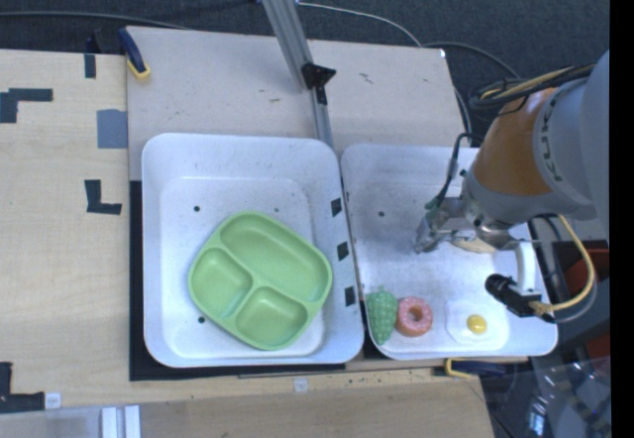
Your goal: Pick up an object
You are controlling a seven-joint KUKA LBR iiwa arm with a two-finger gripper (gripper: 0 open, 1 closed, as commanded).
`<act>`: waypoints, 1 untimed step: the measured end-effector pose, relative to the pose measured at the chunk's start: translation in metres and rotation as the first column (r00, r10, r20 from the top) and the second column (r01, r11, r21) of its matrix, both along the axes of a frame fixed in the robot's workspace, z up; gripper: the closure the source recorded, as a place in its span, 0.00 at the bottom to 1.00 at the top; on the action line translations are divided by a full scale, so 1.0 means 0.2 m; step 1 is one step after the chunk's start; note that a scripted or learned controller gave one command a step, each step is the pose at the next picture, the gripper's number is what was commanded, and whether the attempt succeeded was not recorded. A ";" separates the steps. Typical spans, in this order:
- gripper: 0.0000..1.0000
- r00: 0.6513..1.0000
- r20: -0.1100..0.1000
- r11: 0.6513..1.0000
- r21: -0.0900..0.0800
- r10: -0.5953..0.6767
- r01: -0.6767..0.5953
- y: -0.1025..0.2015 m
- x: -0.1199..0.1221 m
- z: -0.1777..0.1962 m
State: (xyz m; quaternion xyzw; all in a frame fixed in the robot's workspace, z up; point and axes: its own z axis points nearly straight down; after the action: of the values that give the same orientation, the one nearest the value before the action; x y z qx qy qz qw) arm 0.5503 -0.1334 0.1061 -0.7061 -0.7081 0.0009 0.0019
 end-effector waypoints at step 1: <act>1.00 1.000 0.007 1.000 -0.002 -0.003 0.003 -0.04 -0.03 0.26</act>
State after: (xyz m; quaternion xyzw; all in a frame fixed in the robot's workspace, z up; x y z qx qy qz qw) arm 0.5443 -0.1412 0.1577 -0.7072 -0.7071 -0.0006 -0.0012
